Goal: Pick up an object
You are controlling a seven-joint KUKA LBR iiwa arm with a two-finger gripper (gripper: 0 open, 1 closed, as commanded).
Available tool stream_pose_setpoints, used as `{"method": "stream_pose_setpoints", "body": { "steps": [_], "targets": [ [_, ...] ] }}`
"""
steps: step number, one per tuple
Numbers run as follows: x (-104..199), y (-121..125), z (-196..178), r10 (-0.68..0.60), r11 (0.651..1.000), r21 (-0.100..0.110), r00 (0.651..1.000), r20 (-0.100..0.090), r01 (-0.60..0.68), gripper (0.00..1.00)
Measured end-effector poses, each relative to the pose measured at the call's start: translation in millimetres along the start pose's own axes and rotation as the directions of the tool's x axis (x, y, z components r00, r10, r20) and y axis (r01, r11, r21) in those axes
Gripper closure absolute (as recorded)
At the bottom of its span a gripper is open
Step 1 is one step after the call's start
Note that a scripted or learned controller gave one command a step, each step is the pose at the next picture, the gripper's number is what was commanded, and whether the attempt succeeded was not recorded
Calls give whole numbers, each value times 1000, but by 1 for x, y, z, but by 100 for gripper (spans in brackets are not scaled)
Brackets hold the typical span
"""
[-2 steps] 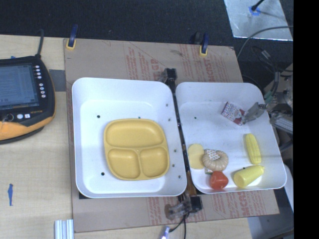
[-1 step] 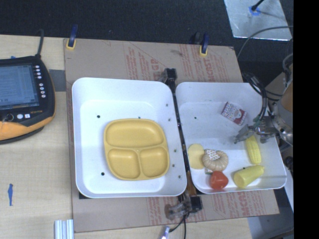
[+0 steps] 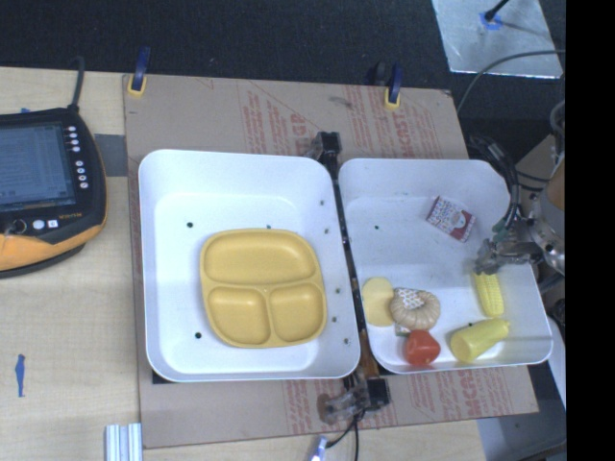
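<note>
Far left on the surface [image 3: 58,334]: a teach pendant [image 3: 43,185] w/ dark screen and orange-grey shell is lying flat, well apart from the bins.

Left bin [image 3: 163,344]: a yellow divided tray [image 3: 261,286] is sitting roughly mid-bin, three compartments, one long at the far side and two smaller at the near side, nothing in them.

Right bin [image 3: 384,185]: several items are lying along the near half. L to R: a pale yellow round piece [image 3: 376,302] is touching the bin's left wall area, just beside a beige ring-shaped pastry [image 3: 415,306]; a red tomato-like piece [image 3: 421,348] is sitting just below the pastry at the near rim; a yellow block-ish piece [image 3: 479,339] is lying tilted near the near-right corner; a corn cob [image 3: 488,293] is lying roughly upright in view, just above that block. Further back, a small red-and-white packet [image 3: 450,218] is lying alone, tilted, apart from the rest.

Fingers [image 3: 502,248]: they're hanging at the bin's right side, just above the corn cob's top end, close to it; contact can't be made out. Nothing is visibly sitting between them; whether they're released or clenched, can't tell, too small and blurred.

Arm is reaching in from the right edge, mostly cut off, wrist low over the bin's right rim.
</note>
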State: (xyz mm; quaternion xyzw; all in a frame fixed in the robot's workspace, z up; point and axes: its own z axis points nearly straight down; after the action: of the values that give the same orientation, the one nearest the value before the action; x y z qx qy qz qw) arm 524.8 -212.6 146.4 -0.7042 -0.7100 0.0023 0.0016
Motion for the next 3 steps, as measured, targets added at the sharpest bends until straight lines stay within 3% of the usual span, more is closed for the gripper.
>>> {"method": "stream_pose_setpoints", "body": {
  "steps": [1,2,3],
  "targets": [
    [5,11,19,2,1000,-1,1000,-1,-2,100],
    [0,51,-39,4,1000,-5,1000,-1,-4,100],
    [1,54,-5,2,1000,-1,1000,-1,-2,100]
  ]
}}
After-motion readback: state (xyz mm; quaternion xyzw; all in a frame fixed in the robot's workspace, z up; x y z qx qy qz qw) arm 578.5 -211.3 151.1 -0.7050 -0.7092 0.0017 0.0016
